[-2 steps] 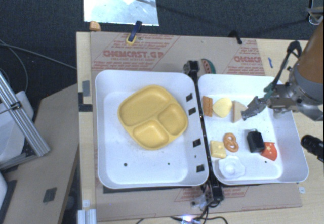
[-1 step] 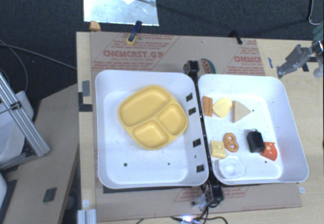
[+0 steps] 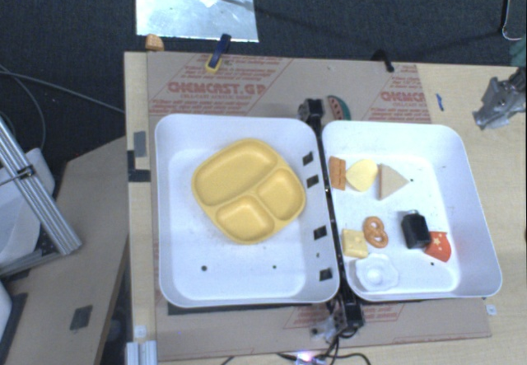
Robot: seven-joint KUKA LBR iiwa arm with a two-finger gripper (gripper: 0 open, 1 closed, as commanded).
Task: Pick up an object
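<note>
While the end effector hangs at the far right edge, outside the right bin and touching none of the items, whether it is spread or pressed together cannot be told. A yellow divided tray lies in the left bin. Right-bin objects: orange strip, yellow round piece, tan wedge, pretzel, black block, red piece, white piece.
</note>
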